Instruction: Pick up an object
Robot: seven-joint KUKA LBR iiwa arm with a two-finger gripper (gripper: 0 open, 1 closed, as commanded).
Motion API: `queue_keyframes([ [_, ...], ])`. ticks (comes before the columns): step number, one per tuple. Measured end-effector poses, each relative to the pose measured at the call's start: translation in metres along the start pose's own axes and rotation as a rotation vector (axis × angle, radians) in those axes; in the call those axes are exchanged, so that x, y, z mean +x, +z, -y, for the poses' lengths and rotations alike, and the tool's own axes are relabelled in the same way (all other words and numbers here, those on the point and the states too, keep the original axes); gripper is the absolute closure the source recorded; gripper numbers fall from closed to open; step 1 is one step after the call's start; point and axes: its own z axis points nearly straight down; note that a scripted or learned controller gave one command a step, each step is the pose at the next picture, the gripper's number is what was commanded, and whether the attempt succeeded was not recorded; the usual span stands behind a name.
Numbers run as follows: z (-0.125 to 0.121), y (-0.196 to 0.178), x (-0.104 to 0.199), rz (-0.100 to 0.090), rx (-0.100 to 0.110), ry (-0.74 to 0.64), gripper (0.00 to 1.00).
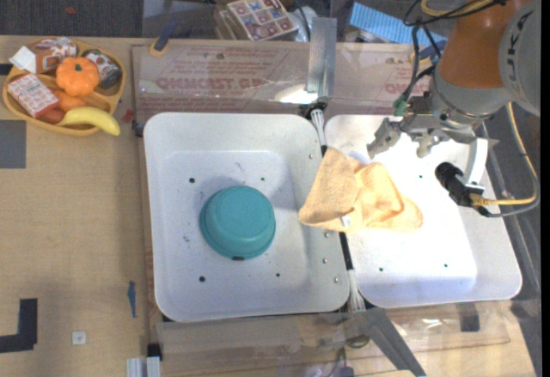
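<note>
A crumpled yellow-orange cloth (359,195) lies across the divide between the two bins, most of it in the right bin (447,272). A teal bowl (238,221) sits upside down in the left bin (172,161). My gripper (404,141) hangs over the upper part of the right bin, just above and to the right of the cloth's top edge. Its two fingers (381,141) are spread apart with nothing between them.
A yellow dish (17,100) of toy food with an orange pumpkin and a banana stands on the bench at the far left. Clear plastic panels (223,79) rise behind the bins. Cables and a black connector (453,179) hang from the wrist over the right bin.
</note>
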Motion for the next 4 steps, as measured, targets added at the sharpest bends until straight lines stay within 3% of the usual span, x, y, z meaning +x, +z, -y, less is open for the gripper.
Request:
queue_keyframes([
  [1,-0.004,0.101,-0.03,0.002,-0.014,-0.118,0.0],
  [2,0.021,0.1,-0.01,0.004,-0.015,-0.337,0.0],
  [3,0.019,0.089,-0.01,0.004,-0.019,-0.337,1.0],
  [4,-0.049,0.006,0.04,0.003,-0.005,-0.616,1.0],
])
